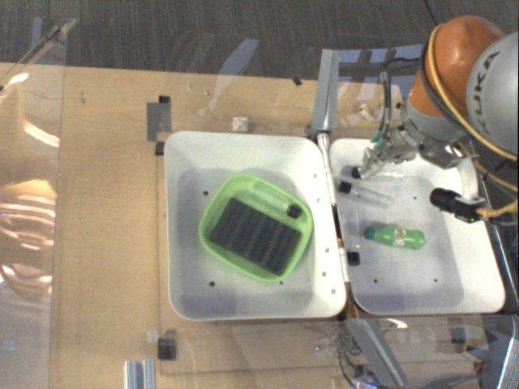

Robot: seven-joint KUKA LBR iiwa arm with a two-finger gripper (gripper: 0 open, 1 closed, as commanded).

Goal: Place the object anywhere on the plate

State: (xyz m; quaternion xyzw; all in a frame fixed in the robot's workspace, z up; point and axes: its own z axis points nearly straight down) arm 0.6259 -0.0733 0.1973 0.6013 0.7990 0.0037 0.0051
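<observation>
In the right bin, near centre, lies the bottle: small, green, on its side, pale cap end pointing to 3 o'clock. The gripper hangs at its 11 o'clock, well apart; can't tell jaw state. Green plate with dark ribbed insert sits in the left bin.

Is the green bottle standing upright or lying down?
Lying down: the green bottle rests on its side on the right bin's floor, long axis pointing left to right.

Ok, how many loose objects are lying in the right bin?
2: a green bottle near the right bin's middle, and a clear tube with a dark cap toward its upper left. The arm's wrist may hide more.
</observation>
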